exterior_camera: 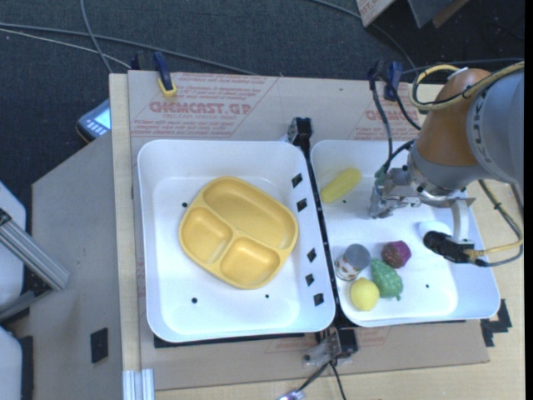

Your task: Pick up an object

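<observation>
Right bin (466, 307), right half of frame. Gripper (385, 205) sits low over the bin's upper middle floor, arm entering from the right edge; the view does not settle its opening, and nothing can be seen in its grasp.

Yellow corn-shaped toy (340, 185): just left of the gripper, apart from it, near the bin's upper left wall. Long axis slanted, upper end toward frame right, lower end toward the divider.

Cluster, lower left of the same bin, below the gripper and well apart from it: grey round piece (355, 258); purple piece (396, 254); green knobbly piece (386, 278); yellow lemon-like ball (365, 294). Green touches yellow.

Bare white floor lies between gripper and cluster, and along the lower right corner.

Left bin (158, 240): yellow three-compartment plate (239, 231), central, tilted in plane, bare floor around it.
</observation>
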`<state>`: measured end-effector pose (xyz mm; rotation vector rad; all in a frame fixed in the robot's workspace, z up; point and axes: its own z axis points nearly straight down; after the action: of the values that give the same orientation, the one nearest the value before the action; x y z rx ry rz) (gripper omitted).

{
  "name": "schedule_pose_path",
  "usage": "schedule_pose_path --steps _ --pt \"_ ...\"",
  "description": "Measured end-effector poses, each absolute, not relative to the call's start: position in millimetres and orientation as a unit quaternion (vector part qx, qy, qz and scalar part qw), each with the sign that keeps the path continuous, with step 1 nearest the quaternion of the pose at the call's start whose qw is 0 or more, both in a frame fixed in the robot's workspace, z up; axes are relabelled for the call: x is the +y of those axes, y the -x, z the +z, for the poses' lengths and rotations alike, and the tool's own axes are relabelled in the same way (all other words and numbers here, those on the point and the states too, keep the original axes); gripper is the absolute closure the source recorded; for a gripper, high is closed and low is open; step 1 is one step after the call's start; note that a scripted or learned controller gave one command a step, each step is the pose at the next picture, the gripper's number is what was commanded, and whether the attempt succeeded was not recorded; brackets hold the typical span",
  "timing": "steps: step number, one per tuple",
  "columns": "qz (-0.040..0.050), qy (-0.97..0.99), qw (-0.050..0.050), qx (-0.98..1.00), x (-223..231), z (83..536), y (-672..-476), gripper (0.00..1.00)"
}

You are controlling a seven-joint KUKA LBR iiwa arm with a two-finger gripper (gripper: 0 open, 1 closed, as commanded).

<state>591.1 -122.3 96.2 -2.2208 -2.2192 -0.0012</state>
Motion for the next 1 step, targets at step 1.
schedule_pose_path --steps 1 --pt "-0.0013 0.707 -0.002 -0.707 -124.3 139.9 -594.4 1.00"
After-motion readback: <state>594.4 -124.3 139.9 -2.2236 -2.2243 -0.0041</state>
